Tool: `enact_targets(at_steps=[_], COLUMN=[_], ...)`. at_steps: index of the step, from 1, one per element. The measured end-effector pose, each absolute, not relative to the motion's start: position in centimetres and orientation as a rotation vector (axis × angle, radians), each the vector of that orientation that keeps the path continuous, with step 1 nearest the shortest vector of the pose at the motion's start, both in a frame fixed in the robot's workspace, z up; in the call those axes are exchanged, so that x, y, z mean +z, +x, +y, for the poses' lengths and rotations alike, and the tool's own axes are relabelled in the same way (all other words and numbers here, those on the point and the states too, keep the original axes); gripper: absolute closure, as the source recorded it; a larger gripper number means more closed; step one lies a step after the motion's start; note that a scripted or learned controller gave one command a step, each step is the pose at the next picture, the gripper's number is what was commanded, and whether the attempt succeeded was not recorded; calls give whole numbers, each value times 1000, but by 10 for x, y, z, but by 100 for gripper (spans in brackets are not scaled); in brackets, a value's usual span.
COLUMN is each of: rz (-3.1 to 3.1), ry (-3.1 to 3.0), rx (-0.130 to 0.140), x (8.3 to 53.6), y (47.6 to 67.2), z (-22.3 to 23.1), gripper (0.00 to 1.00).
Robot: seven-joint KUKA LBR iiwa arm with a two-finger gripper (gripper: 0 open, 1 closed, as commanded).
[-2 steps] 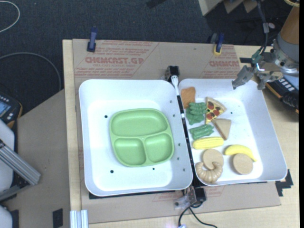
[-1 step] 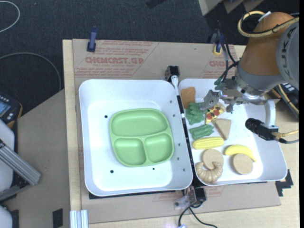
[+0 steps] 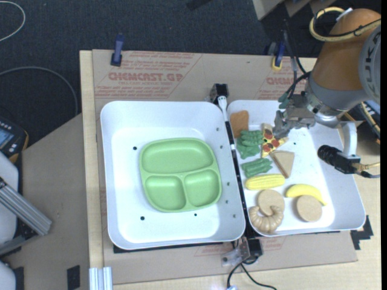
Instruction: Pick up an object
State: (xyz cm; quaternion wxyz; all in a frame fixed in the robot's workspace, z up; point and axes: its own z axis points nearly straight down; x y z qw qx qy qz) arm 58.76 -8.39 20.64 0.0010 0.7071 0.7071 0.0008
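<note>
Grey two-finger gripper (image 3: 283,127) sits low in the right white bin (image 3: 338,189), directly over the multicoloured pizza-slice toy (image 3: 270,136); finger state can't be told. Near side of the gripper: two green leafy toys (image 3: 249,142), one yellow corn cob (image 3: 263,182), one yellow banana (image 3: 305,192), one tan wedge (image 3: 283,162). Further off in the left bin: one green divided plastic plate (image 3: 179,174).

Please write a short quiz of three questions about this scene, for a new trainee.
1. True or false: the green tray lies in the right bin.
2. Which lies nearest the croissant? A) banana B) corn cob C) orange block
3. Over which bin does the tool hang?

Key: 1 false, it lies in the left bin. 2 B. 3 the right bin.
</note>
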Motion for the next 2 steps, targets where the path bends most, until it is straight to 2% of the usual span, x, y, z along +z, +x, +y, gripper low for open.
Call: enact_targets(at_steps=[1, 2], rz=[2230, 2233], ry=[2224, 2220], rx=[-5, -2], x=[183, 213], y=[538, 481], z=[-45, 17], gripper=[100, 100])
